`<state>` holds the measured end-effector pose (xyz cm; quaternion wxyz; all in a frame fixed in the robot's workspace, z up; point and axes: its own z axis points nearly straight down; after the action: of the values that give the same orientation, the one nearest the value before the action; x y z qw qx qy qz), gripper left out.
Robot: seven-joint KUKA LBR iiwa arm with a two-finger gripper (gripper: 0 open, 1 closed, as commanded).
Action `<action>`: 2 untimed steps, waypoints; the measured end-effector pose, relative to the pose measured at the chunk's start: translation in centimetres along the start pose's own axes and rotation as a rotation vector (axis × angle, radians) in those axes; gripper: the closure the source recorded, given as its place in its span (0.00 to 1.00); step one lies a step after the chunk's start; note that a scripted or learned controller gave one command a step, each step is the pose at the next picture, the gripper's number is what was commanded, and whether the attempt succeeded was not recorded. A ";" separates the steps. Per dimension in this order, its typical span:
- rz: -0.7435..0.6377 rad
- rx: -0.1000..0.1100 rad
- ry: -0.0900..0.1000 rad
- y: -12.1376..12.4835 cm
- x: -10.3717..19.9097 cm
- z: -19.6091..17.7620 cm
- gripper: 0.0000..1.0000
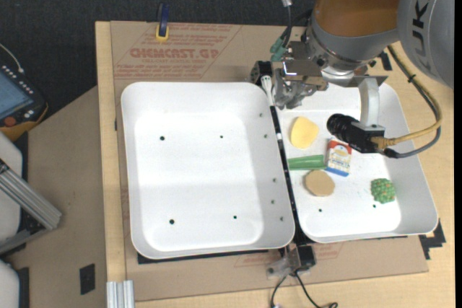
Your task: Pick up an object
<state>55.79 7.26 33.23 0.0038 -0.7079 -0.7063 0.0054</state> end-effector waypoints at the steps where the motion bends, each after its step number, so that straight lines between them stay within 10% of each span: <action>1: 0.000 -0.022 0.004 -6.7 -2.7 -8.4 1.00; 2: 0.002 -0.005 0.001 -8.0 -5.3 -1.9 1.00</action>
<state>47.81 2.01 35.25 0.0025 -0.7086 -0.7056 0.0032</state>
